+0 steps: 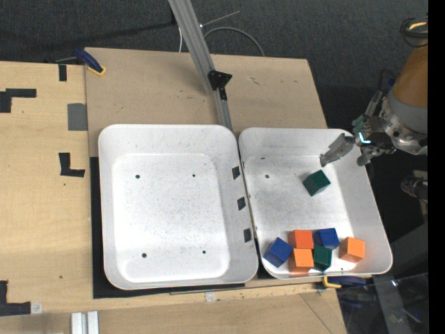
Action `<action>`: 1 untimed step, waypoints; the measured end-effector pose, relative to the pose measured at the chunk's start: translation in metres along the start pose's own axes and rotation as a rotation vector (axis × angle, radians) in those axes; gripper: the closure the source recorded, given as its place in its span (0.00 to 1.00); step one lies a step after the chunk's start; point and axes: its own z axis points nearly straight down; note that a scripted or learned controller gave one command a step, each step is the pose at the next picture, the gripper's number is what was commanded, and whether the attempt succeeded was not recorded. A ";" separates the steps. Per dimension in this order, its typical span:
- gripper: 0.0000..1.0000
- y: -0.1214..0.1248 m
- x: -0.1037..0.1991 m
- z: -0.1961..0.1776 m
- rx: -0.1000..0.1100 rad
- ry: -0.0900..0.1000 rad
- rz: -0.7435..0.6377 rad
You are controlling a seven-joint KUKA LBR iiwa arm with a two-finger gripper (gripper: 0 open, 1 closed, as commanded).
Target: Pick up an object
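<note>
A dark green cube [317, 182] lies alone in the middle of the right bin [278, 152]. Along that bin's front edge is a cluster of cubes: a blue one [278, 250], an orange one [303, 239], another blue [327, 237], an orange [302, 258], a green [322, 257] and an orange [353, 248]. My gripper [351, 153] hangs over the bin's upper right part, just up and right of the lone green cube. Its fingers are spread open with nothing between them.
The left bin [111, 152] sits beside the right one, their rims touching. A slanted metal pole [198, 40] runs from the top down to the bins' shared back corner. A blue-and-yellow clamp [90, 61] lies at the bench's back left.
</note>
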 end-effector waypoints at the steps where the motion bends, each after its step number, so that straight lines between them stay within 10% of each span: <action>1: 0.00 0.001 0.000 -0.002 -0.004 -0.001 -0.001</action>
